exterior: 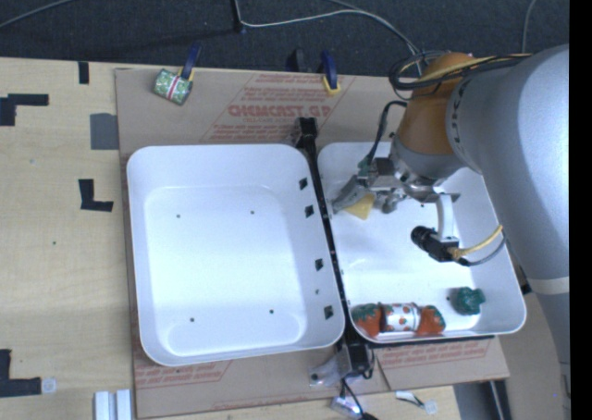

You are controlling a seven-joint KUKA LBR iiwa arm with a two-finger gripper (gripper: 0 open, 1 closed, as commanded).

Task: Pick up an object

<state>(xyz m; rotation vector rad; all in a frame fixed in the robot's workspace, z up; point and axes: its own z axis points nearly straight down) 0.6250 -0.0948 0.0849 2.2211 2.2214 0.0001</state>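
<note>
Camera view: pincer (363,194) down in right bin (490,215) near its far-left corner, finger state unclear. Yellow block (361,209) sits right at pincer tips. Red-white-orange toy (400,318) and green toy (466,300) lie along the bin's near edge.

A single fixed camera looks down from above at a slant onto the bench (55,224). It sits fairly close, framing both white bins: the left bin (148,178) near centre, the right bin (504,312) beside it. The arm (518,131) enters from the frame's right.
</note>
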